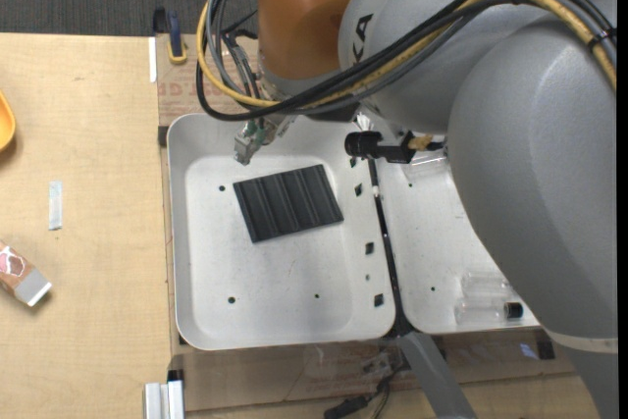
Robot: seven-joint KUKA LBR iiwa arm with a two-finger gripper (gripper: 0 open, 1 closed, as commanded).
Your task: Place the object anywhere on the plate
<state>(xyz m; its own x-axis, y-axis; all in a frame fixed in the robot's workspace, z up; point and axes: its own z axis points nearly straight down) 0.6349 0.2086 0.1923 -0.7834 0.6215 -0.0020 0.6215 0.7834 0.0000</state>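
A black ribbed rectangular plate (289, 201) lies flat in the upper middle of the left white bin (196, 309). My gripper (247, 146) hangs just above the plate's far left corner, under the orange wrist band (304, 5). I see nothing held at its tip. A clear, see-through object with a small black end (488, 301) lies in the right bin (432, 240), close to the grey arm, which covers much of that bin.
The wooden bench (78, 113) to the left carries an orange item (4, 123) at the edge, a small pale strip (55, 206) and a wrapped item (22, 276). A black divider (385, 240) separates the bins. A blue clamp (173, 32) sits behind the left bin.
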